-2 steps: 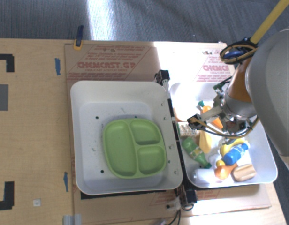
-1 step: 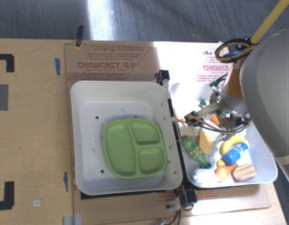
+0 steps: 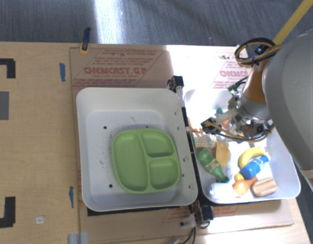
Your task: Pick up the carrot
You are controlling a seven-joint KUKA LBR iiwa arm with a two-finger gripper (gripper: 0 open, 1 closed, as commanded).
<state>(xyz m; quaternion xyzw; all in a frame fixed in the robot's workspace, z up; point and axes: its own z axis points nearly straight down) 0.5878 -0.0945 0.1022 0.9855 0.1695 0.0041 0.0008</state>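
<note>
One small orange plastic carrot (image 3: 239,183) is seen beside the blue bottle (image 3: 255,167), below and camera-right of the two-finger gripper (image 3: 213,124), whose grip cannot be told.

Divided plate (image 3: 145,159) in left bin (image 3: 90,136); carrot (image 3: 240,183) in right bin (image 3: 290,184).

Grey carpet floor (image 3: 146,9) with a light patch beyond the cardboard-covered bench (image 3: 29,136).
</note>
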